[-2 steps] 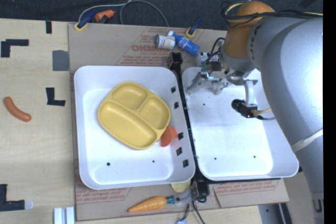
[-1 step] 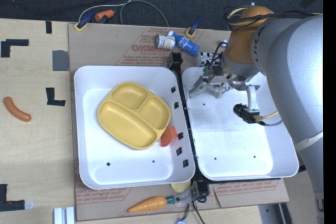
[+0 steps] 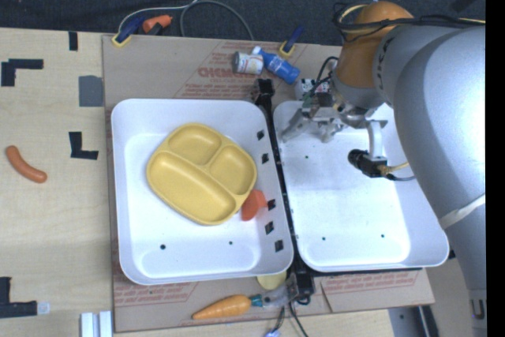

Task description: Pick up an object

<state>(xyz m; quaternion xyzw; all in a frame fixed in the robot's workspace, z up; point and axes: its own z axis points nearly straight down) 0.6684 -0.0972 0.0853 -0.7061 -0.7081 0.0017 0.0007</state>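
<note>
Partly hidden by the grey arm's bulk, the two-finger gripper (image 3: 316,125) hovered at the right white bin's (image 3: 347,249) far edge; finger state unreadable. Yellow three-compartment plastic plate (image 3: 202,172) lay flat in the left white bin (image 3: 189,260), a small orange piece (image 3: 252,206) touching its rim.

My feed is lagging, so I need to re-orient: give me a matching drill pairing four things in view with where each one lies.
Things:
1. yellow divided plate
2. carrot
3. sausage
4. tool

Places:
A. on the wooden bench, far left of both bins
B. over the right bin's far left corner
C. inside the left bin
D. on the cardboard, at the near edge below the left bin

Pairs: 1-C, 2-D, 3-A, 4-B
</note>
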